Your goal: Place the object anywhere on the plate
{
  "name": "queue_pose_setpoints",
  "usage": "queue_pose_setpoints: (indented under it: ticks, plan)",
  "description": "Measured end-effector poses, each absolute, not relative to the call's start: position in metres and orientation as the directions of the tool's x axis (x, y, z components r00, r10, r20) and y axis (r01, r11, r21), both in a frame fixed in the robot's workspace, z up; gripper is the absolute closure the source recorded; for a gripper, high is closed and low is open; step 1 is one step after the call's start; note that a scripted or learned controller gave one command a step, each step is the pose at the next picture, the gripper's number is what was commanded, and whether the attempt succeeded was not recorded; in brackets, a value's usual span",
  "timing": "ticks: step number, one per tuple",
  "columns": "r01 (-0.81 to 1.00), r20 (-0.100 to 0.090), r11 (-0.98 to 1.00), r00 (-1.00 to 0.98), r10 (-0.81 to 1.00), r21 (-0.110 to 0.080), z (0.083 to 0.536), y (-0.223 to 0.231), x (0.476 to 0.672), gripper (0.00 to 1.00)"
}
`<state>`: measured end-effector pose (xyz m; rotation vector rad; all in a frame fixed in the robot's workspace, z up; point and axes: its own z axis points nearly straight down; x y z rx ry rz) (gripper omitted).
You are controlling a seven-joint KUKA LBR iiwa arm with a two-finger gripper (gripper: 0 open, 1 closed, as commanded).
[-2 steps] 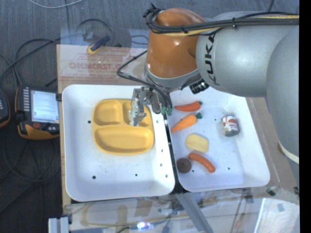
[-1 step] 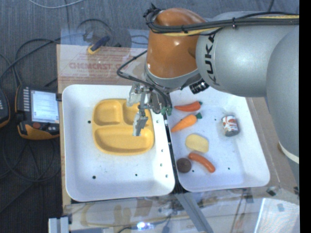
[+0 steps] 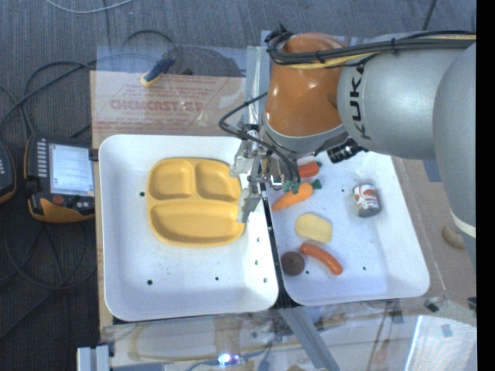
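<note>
pincer grip state unreadable, blurred; arm hides carrot top just right; yellow plate rim touching left

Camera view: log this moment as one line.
gripper: over seam between bins, at yellow divided plastic plate right edge | plate: left bin, bare | carrot, sausage, can: right bin

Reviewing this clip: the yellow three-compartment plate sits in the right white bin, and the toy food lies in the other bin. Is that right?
Not quite. The camera view shows the yellow three-compartment plate in the left white bin; the toy food, such as the orange carrot and red sausage, lies in the right white bin.
</note>
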<state>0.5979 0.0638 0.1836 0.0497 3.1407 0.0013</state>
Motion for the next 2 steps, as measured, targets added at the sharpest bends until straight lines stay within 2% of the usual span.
queue_pose_setpoints:
  ticks: [1, 2]
  plan:
    - [-0.074, -0.004, 0.997, -0.997, -0.074, -0.001, 0.184, 0.012, 0.659, 0.00]
    - [-0.073, -0.008, 0.997, -0.997, -0.073, 0.002, 0.195, 0.014, 0.660, 1.00]
